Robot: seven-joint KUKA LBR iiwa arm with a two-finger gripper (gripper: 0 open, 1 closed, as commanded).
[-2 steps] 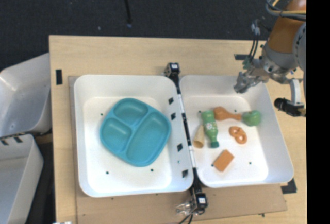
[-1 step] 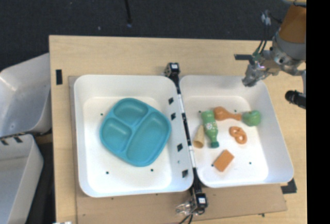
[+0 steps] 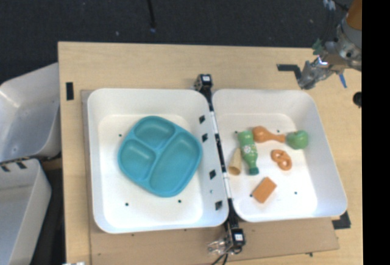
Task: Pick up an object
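Two white bins [image 3: 97,136]: blue tray [image 3: 159,155] left, small toys [image 3: 268,157] right; end effector [image 3: 311,72] state indiscernible.

arm [image 3: 352,14] cut off at right edge, gripper [image 3: 308,75] fingers indistinct

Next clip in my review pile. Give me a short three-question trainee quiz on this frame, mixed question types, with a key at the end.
1. True or false: the blue divided plate lies in the left bin.
2. Multiple choice: which object in the right bin lies nearest the bottom edge of the picture? A) green bottle B) orange block C) pretzel
3. Fill in: the end effector sits above the bench, beyond the right bin's ____ rim.

Key
1. True
2. B
3. Far (the top rim in the picture); it holds nothing visible.
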